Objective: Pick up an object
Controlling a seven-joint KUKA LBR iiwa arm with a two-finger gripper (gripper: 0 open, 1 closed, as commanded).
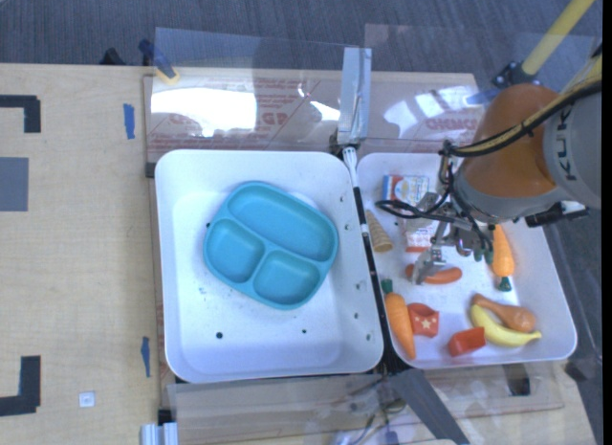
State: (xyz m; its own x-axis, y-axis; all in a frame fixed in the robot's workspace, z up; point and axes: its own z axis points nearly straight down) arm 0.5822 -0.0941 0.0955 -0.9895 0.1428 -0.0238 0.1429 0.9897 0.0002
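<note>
Presently: sausage (442,277), right bin (564,323) centre, directly beneath hand (435,263); whether the hand is open or closed cannot be told. Advice: descend straight, fingers across its short width. Carrot (501,251) at 3 o'clock, close; star block (423,320) at 6 o'clock; dividing wall at 9 o'clock; little room.

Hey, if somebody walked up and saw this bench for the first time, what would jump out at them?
Probably the bright blue divided plate, alone in the middle of the left bin. Next, the grey arm with its orange band reaching in from the right, its tool low over the right bin. That bin holds a colourful scatter of toy food, with a carrot by the left wall and a banana near the front right.
</note>
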